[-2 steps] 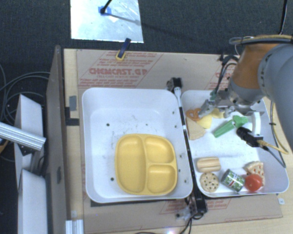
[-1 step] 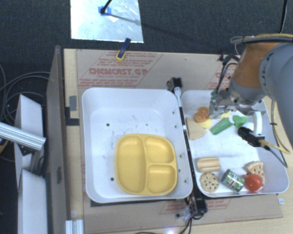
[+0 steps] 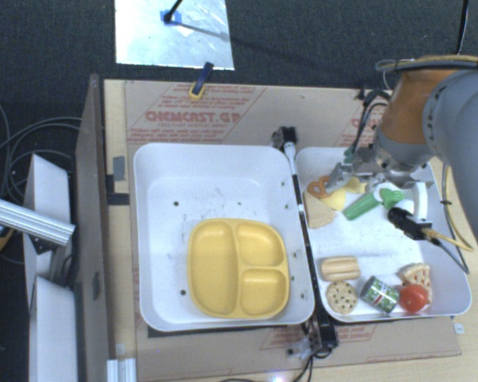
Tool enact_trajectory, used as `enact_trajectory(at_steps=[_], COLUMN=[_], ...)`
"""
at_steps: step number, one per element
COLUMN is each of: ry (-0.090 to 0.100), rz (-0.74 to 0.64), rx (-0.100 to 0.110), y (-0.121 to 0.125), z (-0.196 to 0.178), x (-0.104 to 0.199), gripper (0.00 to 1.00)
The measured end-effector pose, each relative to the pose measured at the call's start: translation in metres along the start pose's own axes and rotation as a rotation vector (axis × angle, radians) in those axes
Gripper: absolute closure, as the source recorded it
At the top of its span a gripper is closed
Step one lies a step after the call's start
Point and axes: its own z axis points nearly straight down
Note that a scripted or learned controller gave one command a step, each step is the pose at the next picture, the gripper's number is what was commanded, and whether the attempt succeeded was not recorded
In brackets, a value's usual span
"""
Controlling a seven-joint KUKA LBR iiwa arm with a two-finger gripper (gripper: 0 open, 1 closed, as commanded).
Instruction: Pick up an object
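1 arm (image 3: 438,118) – wrist hides right bin's (image 3: 462,293) far corner

Dark carpet (image 3: 319,30), cardboard-topped bench (image 3: 247,106)

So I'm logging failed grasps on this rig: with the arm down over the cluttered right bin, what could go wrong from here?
1. The gripper is low over a tight cluster: a yellow toy piece, a green cylinder-shaped toy and a tan wedge-shaped piece lie touching, so it may pinch two or knock one aside.
2. That cluster sits near the white right bin's inner wall, so the fingers might catch it.
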Motion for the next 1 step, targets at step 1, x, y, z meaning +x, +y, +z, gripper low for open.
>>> enact_trajectory(at_steps=[1], ry=[-0.004], rz=[0.001], rx=[0.003], y=[0.0076], z=[0.0165], x=[0.0201], gripper=[0.0])
